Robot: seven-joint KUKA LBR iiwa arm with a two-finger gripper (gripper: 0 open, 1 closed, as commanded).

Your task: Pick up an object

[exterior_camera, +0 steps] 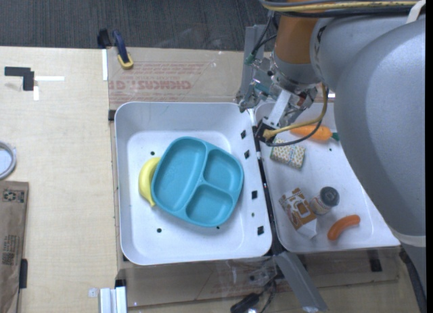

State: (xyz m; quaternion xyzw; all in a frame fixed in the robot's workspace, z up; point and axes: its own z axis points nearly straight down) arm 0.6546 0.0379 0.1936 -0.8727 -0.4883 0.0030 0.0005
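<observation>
While the grey arm with its orange band reaches over the right-hand white bin (379, 237), the two-finger gripper (287, 112) hangs at that bin's upper left corner, just above a long orange carrot-shaped toy (312, 131) and a pale speckled sponge block (288, 155); I cannot tell its grip state or any contact.

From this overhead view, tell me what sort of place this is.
Most likely a robotics lab's pick-and-place test bench, not a kitchen. Two shallow white bins sit side by side on a wooden bench, holding toy-like items such as a blue divided plate and a carrot, with the robot arm reaching over them.
</observation>
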